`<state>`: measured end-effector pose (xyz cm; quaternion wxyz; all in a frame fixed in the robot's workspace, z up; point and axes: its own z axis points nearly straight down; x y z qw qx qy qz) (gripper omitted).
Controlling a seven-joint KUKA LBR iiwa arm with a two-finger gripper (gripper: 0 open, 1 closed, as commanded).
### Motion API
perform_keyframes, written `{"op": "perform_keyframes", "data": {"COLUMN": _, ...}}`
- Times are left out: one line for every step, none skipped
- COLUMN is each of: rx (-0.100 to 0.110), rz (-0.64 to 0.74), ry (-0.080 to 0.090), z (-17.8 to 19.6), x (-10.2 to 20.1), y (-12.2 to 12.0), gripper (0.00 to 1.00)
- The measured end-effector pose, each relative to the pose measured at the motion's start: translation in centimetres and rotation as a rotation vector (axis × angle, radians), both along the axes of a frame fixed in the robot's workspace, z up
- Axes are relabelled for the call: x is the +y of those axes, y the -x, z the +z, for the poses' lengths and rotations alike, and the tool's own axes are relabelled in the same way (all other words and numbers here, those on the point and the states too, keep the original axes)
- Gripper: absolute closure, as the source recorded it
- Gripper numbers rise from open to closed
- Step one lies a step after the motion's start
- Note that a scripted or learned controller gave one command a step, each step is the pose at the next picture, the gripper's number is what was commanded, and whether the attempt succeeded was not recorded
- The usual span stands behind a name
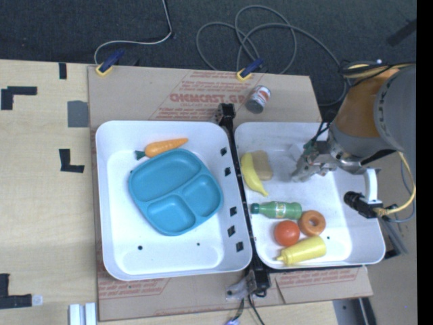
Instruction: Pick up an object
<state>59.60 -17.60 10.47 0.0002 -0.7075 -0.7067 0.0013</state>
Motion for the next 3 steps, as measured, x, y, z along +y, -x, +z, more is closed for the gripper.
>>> {"op": "perform_keyframes", "data": {"rx": 0.0, "rz": 0.001, "ry": -0.001, "z": 0.0, "x": 0.1, "y": 0.0, "gripper": 0.0}}
{"op": "perform_keyframes", "data": {"rx": -0.003, "rz": 0.002, "ry": 0.0, "z": 6.1, "x": -4.0, "y": -2.4, "gripper": 0.0}}
{"op": "perform_keyframes", "data": {"rx": 0.0, "rz": 0.003, "ry": -0.003, "z": -1.8, "x": -4.6, "y": -7.3, "gripper": 0.0}}
